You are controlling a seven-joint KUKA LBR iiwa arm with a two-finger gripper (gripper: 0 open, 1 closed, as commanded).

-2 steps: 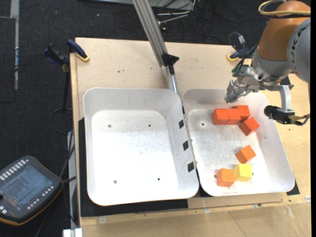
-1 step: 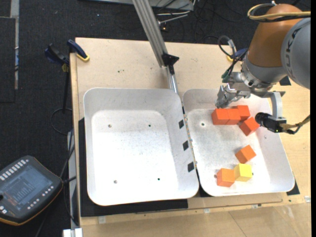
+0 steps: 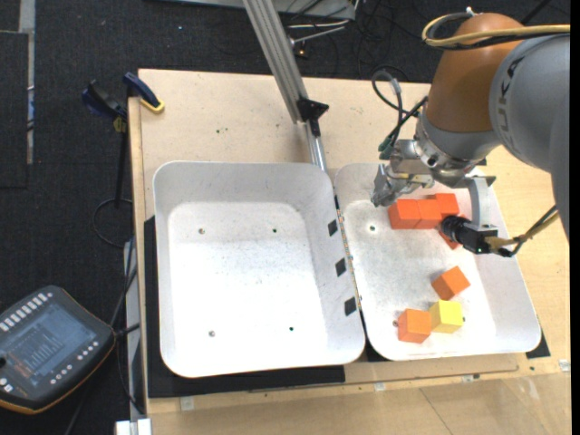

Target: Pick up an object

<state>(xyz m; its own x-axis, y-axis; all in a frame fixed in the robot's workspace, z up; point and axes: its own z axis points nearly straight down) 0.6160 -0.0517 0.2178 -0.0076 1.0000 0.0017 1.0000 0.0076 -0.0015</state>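
The bench (image 3: 227, 107) carries two shallow white bins side by side. The left bin (image 3: 181, 243) has only dark specks on its floor; the right bin (image 3: 507, 324) holds all the loose pieces. Above the right bin's far edge hangs the grey arm (image 3: 535, 89) with its orange band, reaching in from the right, and its gripper (image 3: 391, 188) sits low near that bin's far left corner.

The largest piece is the long orange block (image 3: 424, 211), lying flat near the far edge of the right bin, just beside the gripper on its right. Whether the block is touched is unclear, and it cannot be told from this view whether the gripper is spread or clamped, since the wrist hides its tips.

Smaller pieces lie towards the near edge: an orange cube (image 3: 450, 282) in the middle of the bin floor, then a yellow cube (image 3: 448, 316) touching a second orange cube (image 3: 414, 325) close to the near edge.

The long orange block looks like a rigid, light piece of wood or plastic with flat, fairly smooth faces. It should not deform or break. The sensible hold is across its two long sides at mid-length, so it stays level and does not swing or slide out.
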